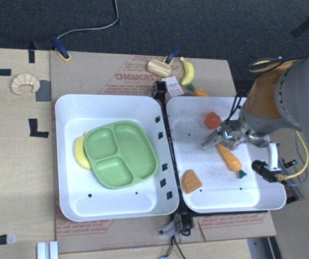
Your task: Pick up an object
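Gripper low over the right bin, reached in from my right. Its metal fingers point toward the bin's middle with a small gap between the tips, and I see nothing held between them. Nearest object: the toy carrot, lying just behind and below the tips, close under the wrist, its long axis running diagonally with the green end toward the bin's near right corner. A red ball sits just above the fingers. I judge the carrot likeliest, needing a pull back toward the wrist.
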Motion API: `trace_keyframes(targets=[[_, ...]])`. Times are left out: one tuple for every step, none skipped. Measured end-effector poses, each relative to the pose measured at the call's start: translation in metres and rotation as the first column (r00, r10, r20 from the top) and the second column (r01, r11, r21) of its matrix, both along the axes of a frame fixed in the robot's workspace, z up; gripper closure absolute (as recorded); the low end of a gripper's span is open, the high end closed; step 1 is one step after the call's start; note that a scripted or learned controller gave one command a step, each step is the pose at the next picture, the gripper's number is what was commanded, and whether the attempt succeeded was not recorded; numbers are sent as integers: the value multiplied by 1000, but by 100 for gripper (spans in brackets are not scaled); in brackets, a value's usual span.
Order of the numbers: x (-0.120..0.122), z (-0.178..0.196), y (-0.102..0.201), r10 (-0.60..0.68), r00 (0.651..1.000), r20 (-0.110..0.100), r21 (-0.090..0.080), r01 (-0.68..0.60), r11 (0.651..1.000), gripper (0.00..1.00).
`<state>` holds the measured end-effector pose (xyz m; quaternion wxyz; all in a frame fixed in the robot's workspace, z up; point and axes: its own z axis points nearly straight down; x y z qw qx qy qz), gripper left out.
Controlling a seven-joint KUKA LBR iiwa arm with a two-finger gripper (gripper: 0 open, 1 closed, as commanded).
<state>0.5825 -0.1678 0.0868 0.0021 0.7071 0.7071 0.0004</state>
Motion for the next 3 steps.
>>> trace_keyframes(targets=[[74, -1, 38, 3, 1000, 1, 2, -3, 1000, 0], [82, -1, 55, 2, 1000, -2, 1, -2, 1000, 0], [83, 10, 55, 2, 1000, -1, -1, -2, 1000, 100]])
